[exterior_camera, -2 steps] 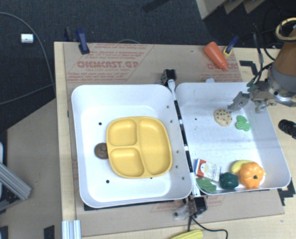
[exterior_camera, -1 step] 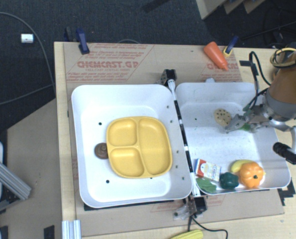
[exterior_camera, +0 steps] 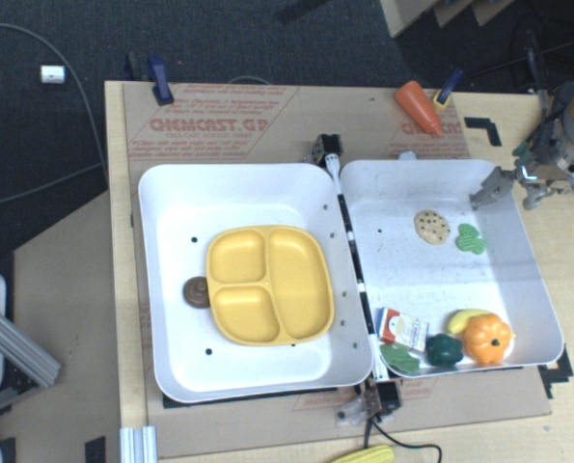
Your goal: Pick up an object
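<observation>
The right bin (exterior_camera: 518, 258) holds a speckled tan cookie (exterior_camera: 431, 226) and a small green piece (exterior_camera: 471, 240) near its middle. In its near corner lie an orange pumpkin (exterior_camera: 487, 339), a yellow fruit (exterior_camera: 465, 318), a dark green item (exterior_camera: 444, 351), a red and white carton (exterior_camera: 402, 329) and a flat green piece (exterior_camera: 399, 359). My gripper (exterior_camera: 510, 194) hangs over the bin's far right corner, up and to the right of the cookie. It is open, with nothing between its fingers.
The left bin (exterior_camera: 171, 210) holds a yellow divided plate (exterior_camera: 267, 284) with a brown round piece (exterior_camera: 197, 291) at its left edge. An orange cone-shaped object (exterior_camera: 420, 109) lies on the bench behind the right bin. A blue clamp (exterior_camera: 158, 80) sits at the bench's far left.
</observation>
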You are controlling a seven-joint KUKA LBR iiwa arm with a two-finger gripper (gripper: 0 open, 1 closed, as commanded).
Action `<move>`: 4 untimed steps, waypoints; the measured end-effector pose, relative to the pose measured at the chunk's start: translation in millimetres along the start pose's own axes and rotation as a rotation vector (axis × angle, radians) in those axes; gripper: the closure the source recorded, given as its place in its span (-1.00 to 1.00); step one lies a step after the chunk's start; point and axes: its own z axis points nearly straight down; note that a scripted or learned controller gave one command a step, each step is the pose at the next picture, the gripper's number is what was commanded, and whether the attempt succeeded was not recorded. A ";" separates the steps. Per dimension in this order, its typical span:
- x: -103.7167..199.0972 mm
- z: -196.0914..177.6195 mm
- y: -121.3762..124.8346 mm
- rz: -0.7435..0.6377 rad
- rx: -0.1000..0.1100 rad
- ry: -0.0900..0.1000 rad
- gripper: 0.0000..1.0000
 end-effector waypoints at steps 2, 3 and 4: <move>40.6 112.8 -25.1 0.000 0.004 0.003 -1.00; 111.4 111.9 31.6 0.000 0.001 0.003 -1.00; 102.2 111.9 61.3 0.000 0.001 0.001 -1.00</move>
